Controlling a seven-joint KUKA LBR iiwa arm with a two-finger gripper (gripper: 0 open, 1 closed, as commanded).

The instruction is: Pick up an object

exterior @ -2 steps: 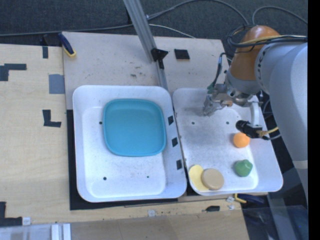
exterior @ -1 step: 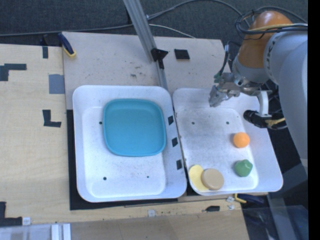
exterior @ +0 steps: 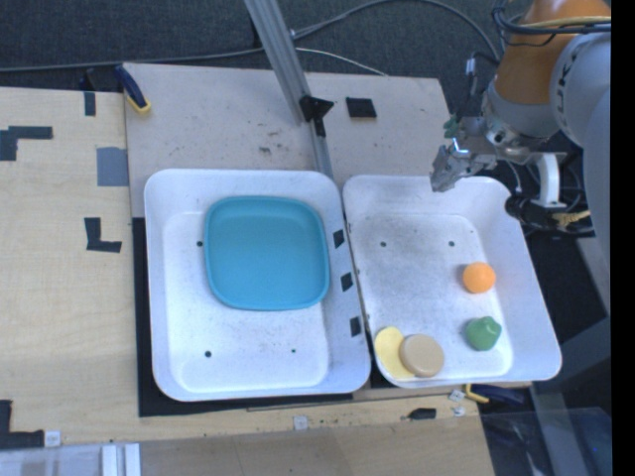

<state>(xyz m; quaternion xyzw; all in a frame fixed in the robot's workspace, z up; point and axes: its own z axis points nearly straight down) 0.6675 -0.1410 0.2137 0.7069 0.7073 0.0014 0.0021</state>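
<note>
A grey arm with an orange band is reaching in from the right, its claw hanging over the far rim of the right bin. Whether the claw is spread or pressed together cannot be told from this angle, and nothing is showing between its tips.

An orange ball is lying in the same bin, nearer the camera than the claw and slightly to its right, well apart from it. A green object is sitting just beyond the ball, closer still to the near rim. Down in the near left corner of that bin, a tan disc is resting partly on top of a yellow piece, both far from the claw.

To the claw's left, the left bin is holding a blue plate, which is lying flat toward that bin's far side. Both bins are sitting side by side on the desk, their inner rims touching. A grey metal bar is slanting down to the gap between the two bins, left of the claw.
</note>
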